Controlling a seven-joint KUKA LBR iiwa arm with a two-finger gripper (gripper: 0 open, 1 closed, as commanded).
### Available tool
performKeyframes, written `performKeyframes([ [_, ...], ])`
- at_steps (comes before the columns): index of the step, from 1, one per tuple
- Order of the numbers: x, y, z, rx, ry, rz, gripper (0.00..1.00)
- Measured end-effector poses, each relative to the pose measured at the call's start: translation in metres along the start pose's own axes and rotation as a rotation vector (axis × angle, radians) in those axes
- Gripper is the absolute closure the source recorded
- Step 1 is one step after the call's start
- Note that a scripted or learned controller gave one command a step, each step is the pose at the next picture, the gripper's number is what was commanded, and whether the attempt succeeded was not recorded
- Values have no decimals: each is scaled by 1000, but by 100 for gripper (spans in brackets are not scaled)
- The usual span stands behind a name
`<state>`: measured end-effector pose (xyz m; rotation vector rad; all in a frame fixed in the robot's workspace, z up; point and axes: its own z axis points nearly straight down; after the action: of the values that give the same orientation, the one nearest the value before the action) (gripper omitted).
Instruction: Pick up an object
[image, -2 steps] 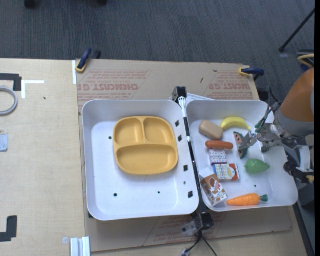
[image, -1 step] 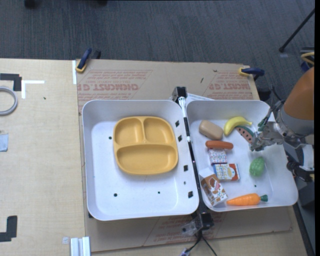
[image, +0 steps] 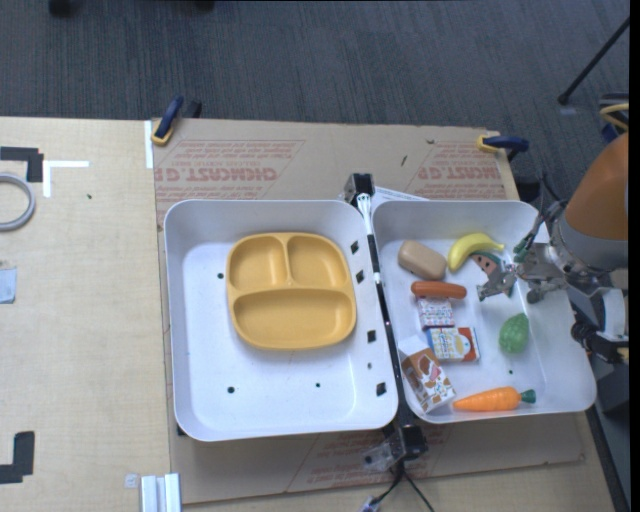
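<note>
The gripper (image: 510, 282) hangs at the right of the frame, jaws apart and empty, over the right bin (image: 560, 395). Just below lies the green object (image: 514, 333); centre over it before descending.

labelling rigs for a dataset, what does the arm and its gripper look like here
The arm is grey with a broad orange band above the wrist, rounded in shape. Its gripper is a grey metal assembly with two thin fingers, and dark parts, perhaps cabling, sit behind it.
</note>
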<state>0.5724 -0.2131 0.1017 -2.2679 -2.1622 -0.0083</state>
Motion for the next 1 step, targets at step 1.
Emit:
performKeyframes([
  [1,61,53,10,-2,-10,-81,0],
])
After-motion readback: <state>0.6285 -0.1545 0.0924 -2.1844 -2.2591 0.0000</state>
